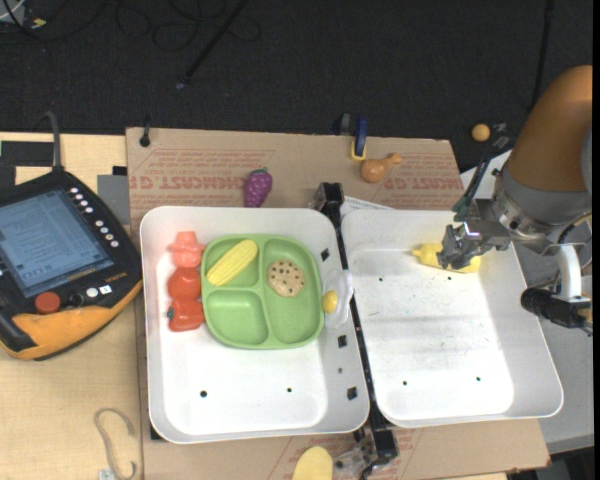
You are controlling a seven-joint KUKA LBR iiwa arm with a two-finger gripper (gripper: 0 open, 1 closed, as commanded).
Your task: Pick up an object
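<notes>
Your gripper (460,249) sits low over a yellow toy (427,256) at the far edge of the right bin (460,368); you cannot tell whether it is open or closed. The toy lies tight by the bin wall, so the tool may nudge it aside or catch the rim. Beyond that bin, the cardboard (300,168) carries upside-down red lettering, unreadable here.

End effector (460,248) over yellow object (427,255) in right bin (460,388).
</notes>
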